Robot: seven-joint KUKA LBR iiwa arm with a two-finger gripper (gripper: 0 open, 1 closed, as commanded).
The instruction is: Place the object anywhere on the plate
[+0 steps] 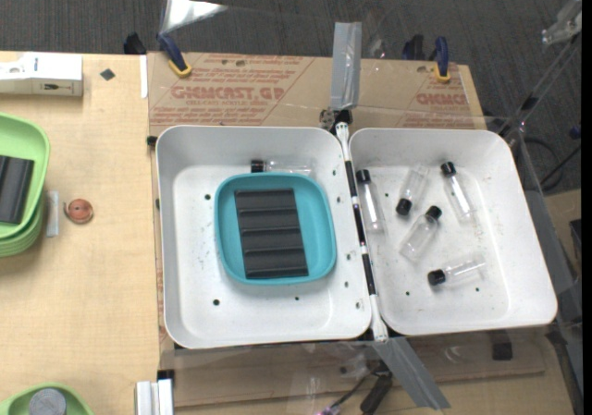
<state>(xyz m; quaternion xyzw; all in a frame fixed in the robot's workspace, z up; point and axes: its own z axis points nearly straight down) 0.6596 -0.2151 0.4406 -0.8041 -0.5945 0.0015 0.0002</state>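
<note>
A teal square plate (319, 228) lies in the left white bin (185, 302), with a black ribbed insert (270, 232) across its middle. One clear vial with a black cap (277, 166) lies just behind the plate, against the bin's far wall. Several more clear vials with black caps lie scattered in the right white bin (518, 302): one along its left wall (368, 201), one at the far side (457, 189), two near the middle (412, 189) (422, 232), and one toward the front (456, 273).
Brown cardboard (277, 90) with two yellow-tipped clamps sits behind the bins. A green tray (28, 210) and a small round copper-coloured piece (80, 211) rest on the wooden bench at the left. A white box (42, 74) lies at the far left.
</note>
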